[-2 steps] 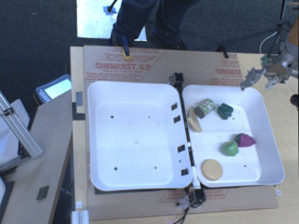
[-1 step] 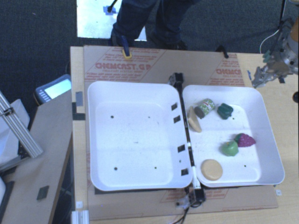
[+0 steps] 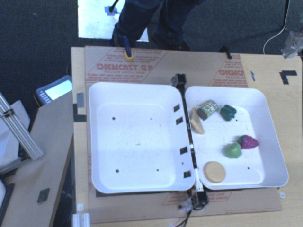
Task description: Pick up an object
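Lying in the right bin [image 3: 265,109], small toy foods (likely light, stiff plastic) looked graspable; the round cookie [image 3: 215,171] suited gripping across its edges.

- The dark figure [image 3: 163,11] at the top is cut off by the picture's upper edge.
- The metal rail [image 3: 19,131] runs out of the left edge.
- The small can [image 3: 207,109] carries a label too small to read.
- The wiring [image 3: 191,205] below the bins is blurred; its parts cannot be told apart.
- A grey device [image 3: 292,44] is cropped at the right edge.
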You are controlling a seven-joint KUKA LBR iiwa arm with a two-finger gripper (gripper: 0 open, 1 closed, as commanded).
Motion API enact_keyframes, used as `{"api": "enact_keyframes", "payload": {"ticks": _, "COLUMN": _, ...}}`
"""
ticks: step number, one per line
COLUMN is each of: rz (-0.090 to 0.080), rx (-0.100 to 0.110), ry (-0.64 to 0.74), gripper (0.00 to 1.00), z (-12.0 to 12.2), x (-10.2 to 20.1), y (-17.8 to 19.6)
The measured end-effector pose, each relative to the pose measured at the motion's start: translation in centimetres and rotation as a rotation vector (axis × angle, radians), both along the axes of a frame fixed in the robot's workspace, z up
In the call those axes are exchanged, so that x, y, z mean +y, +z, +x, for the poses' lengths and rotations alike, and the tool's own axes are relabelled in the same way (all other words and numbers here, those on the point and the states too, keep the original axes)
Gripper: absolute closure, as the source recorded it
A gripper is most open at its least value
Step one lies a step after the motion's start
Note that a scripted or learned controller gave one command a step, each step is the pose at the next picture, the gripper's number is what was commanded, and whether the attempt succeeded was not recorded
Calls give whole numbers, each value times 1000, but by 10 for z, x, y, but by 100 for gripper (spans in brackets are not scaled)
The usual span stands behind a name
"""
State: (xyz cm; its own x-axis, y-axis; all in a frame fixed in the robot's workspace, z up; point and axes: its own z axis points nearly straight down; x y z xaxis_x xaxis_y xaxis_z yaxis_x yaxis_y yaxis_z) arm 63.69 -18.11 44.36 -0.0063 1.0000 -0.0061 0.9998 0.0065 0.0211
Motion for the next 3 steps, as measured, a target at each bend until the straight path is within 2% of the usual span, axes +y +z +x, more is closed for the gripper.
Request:
{"api": "enact_keyframes", "payload": {"ticks": 1, "rz": 3, "rx": 13, "ry": 3, "gripper": 100, "z": 0, "x": 0, "y": 0}}
{"api": "enact_keyframes", "payload": {"ticks": 3, "rz": -1, "rx": 6, "ry": 13, "gripper": 100, "z": 1, "x": 0, "y": 23}}
